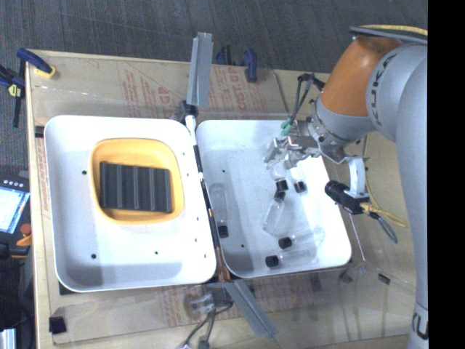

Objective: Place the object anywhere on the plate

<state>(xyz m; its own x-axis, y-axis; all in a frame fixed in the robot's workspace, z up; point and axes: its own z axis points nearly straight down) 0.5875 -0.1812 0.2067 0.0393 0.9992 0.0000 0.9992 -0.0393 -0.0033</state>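
Dark grey carpet surrounds the pale wooden bench (131, 86). On its left, the shallow white left bin (65, 253) holds a yellow-rimmed square plate with a dark ribbed centre (136, 181). Beside it, the white right bin (240, 166) holds clear plastic bottles with black caps (277, 213). Above its upper right, the tool (289, 187) hangs with black-tipped fingers (280, 189) slightly apart, gripping nothing visible.

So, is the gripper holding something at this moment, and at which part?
Nothing is held. The gripper hangs open over the right bin, its fingertips apart, just above a clear bottle that lies on the bin floor.
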